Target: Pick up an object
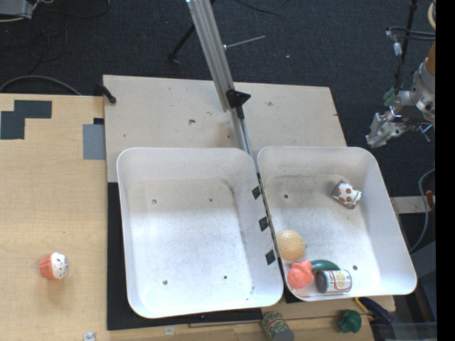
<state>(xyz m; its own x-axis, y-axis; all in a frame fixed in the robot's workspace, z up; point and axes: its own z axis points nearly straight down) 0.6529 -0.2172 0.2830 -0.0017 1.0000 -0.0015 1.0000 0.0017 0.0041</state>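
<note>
The right bin (pixel 384 190) holds several objects. A white piece with red spots (pixel 346 194) lies near its far right side. A tan ball (pixel 291 244) rests by the divider. In the front corner sit a pink-red lump (pixel 301 275), a dark green piece (pixel 325 265) and a small dark jar with a light label (pixel 334 281), close together. My gripper (pixel 384 128) hangs outside the bins, beyond the right bin's far right corner and above the dark floor, apart from every object.
The left bin (pixel 135 190) stands beside the right one. A slanted aluminium bar (pixel 217 55) rises behind the divider. A red-and-white toy (pixel 54 266) lies on the wooden table at left. Two green items (pixel 274 324) (pixel 348 321) lie by the bench's front edge.
</note>
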